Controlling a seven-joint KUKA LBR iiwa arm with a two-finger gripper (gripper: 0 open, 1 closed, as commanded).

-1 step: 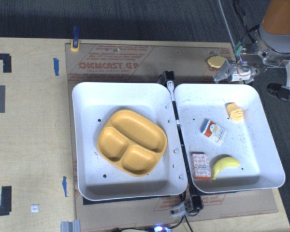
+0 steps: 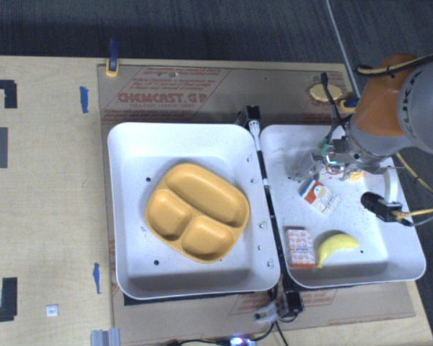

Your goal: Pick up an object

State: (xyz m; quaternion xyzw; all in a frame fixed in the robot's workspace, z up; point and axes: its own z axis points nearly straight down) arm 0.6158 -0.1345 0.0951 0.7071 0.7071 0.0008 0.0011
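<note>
The right bin (image 2: 404,262) holds three things. A small white and red carton (image 2: 319,195) lies near the bin's middle. A pink and orange box (image 2: 296,246) rests by the bin's left wall at the front, with a yellow banana (image 2: 335,247) just to its right. My gripper (image 2: 332,158) hangs low over the back part of this bin, under the grey arm with its orange band (image 2: 379,107). It sits a little behind and to the right of the carton, and I see nothing held in it.
The left bin (image 2: 130,150) holds a yellow divided plate (image 2: 195,211). A black connector on a cable (image 2: 380,206) hangs over the right bin's right side. A black divider (image 2: 263,186) runs between the bins, and wooden bench lies to the left.
</note>
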